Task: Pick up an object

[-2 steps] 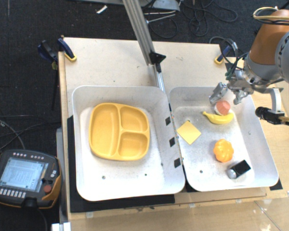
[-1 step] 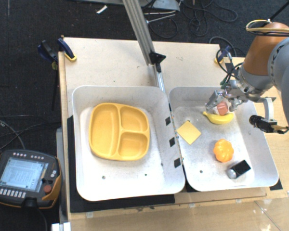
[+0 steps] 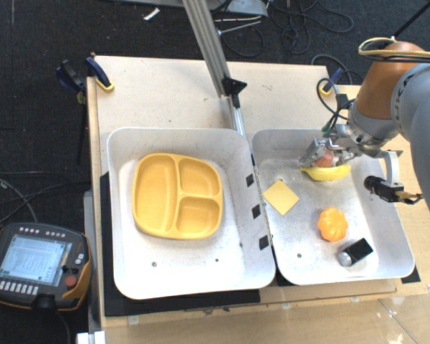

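Observation:
The right bin (image 3: pixel 301 239) holds several objects. A pale yellow flat square (image 3: pixel 281 196) lies near its left wall. An orange rounded object (image 3: pixel 332 223) sits in the middle, and a small black and silver object (image 3: pixel 355 252) lies near the front. A curved yellow object (image 3: pixel 330 173) rests at the back right. My gripper (image 3: pixel 324 153) hangs low directly over that curved yellow object, at or just above its top edge. Something small and pinkish shows right beneath the gripper.
In the left bin (image 3: pixel 122 145) lies a yellow divided plate (image 3: pixel 178 196). A slanted metal pole (image 3: pixel 213 52) rises behind the wall between the bins. A teach pendant (image 3: pixel 34 264) lies off the bench at the lower left. Cables hang by the arm's wrist.

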